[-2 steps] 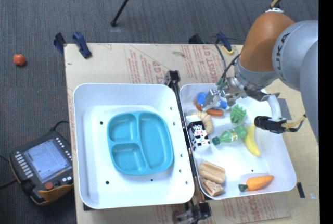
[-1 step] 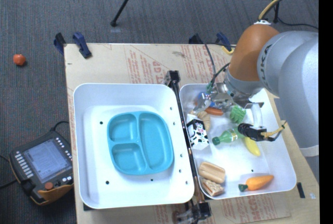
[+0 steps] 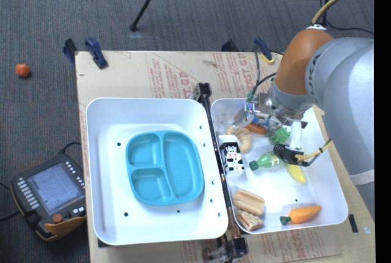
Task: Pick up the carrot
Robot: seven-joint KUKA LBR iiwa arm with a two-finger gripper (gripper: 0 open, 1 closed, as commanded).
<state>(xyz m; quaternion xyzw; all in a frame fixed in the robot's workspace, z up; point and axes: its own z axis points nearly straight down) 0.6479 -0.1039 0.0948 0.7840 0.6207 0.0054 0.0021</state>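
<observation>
Your gripper [image 3: 269, 121] sits low in the far part of the right bin [image 3: 333, 179], under the orange band and grey wrist, among the clutter near that bin's back wall. Whether it is released or clenched you cannot tell, since the wrist hides the business end from above, and nothing can be seen caught in it. The carrot [image 3: 302, 214] lies in the same bin but at the opposite end, near the front right corner, well apart from the gripper and roughly toward five o'clock from it. That is the relation your next move depends on: the claw has to travel toward the near rim and somewhat to the right, crossing over a green bottle [image 3: 264, 162] and a yellow banana [image 3: 297, 172] that lie between. The carrot's long axis runs close to the three-to-nine line, tilted slightly, with the green stem end [image 3: 285, 219] pointing toward nine and the orange tip toward three. By my judgement you would want the closing line set across that axis, near twelve to six, over the thick orange middle. Two bread pieces [image 3: 249, 207] lie just to the carrot's nine o'clock side, near but not touching it. The blue divided plate [image 3: 164, 167] in the left bin [image 3: 101, 164] plays no part.
</observation>
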